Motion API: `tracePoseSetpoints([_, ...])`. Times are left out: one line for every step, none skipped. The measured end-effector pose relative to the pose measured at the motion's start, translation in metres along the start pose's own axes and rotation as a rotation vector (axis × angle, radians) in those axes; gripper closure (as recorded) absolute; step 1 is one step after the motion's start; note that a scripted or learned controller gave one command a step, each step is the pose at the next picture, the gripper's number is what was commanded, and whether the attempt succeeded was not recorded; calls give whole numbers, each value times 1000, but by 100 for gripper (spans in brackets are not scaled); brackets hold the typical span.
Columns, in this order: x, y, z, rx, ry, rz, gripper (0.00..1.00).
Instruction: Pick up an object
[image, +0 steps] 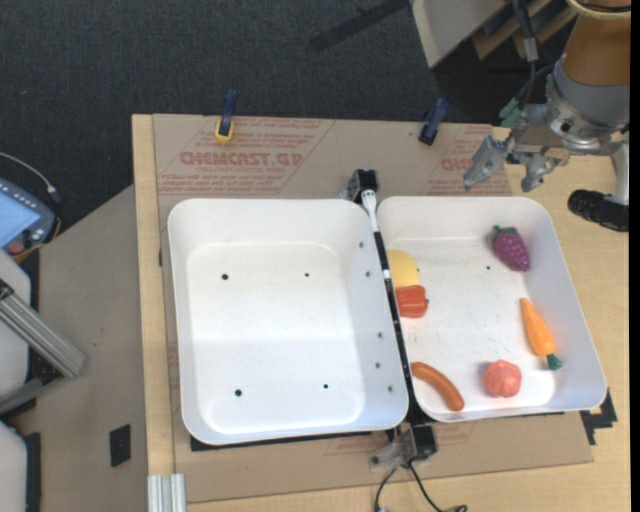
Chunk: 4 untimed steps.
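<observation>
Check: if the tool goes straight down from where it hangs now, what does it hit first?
Likely the far rim of the right bin or the cardboard just beyond it. The tool hangs above that edge, with the purple grapes nearer the camera. Depth is unclear from one slanted view.

Only readable thing here is the red print on the brown cardboard sheet (300, 150) under the bins: looks like "CHEMCAST GP" along the far edge, left side. There's more red lettering on the same sheet further right, but it's cut off and I can't make it out.
</observation>
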<state>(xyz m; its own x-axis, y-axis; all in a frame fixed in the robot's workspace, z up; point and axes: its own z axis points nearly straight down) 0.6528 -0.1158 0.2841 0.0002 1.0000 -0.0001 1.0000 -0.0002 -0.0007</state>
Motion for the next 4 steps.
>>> tracePoseSetpoints([0, 1, -11, -4, -1, -1, 100])
tracePoseSetpoints([27, 7, -82, -11, -1, -4, 100])
tracePoseSetpoints([97, 15, -119, -9, 1, -8, 100])
tracePoseSetpoints([165, 14, -165, -10, 2, -8, 100])
